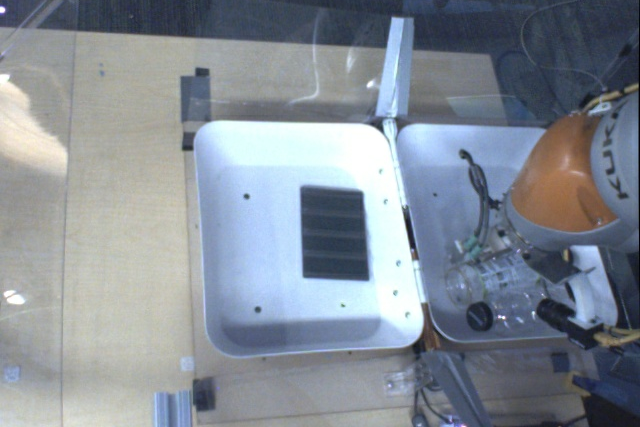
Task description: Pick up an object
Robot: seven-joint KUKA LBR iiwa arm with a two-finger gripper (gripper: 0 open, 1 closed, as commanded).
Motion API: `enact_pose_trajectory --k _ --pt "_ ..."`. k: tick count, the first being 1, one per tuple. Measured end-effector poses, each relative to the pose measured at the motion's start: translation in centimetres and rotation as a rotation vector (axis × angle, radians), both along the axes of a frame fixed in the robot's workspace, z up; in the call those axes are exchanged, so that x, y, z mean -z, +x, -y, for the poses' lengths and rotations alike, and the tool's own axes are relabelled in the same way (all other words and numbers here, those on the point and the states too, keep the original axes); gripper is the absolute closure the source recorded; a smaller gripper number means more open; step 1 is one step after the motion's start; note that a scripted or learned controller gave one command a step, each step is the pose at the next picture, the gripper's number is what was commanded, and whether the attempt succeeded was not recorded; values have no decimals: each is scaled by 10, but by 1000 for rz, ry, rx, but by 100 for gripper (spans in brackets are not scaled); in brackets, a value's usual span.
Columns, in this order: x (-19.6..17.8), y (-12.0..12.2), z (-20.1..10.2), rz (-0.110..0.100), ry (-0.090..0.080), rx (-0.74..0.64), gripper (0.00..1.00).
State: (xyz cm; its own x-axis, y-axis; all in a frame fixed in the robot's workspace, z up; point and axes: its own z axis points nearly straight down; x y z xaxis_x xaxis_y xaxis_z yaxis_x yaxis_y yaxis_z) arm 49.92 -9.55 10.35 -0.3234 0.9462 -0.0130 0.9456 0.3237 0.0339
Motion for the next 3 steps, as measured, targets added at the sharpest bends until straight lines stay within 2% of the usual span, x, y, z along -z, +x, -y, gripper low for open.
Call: enact_pose_trajectory --k 1,2,3 --pt "-60 66 13 -29 2 78 100" --pt "-60 66 13 -29 2 77 0" --pt "8 125 29 -64 4 129 0"
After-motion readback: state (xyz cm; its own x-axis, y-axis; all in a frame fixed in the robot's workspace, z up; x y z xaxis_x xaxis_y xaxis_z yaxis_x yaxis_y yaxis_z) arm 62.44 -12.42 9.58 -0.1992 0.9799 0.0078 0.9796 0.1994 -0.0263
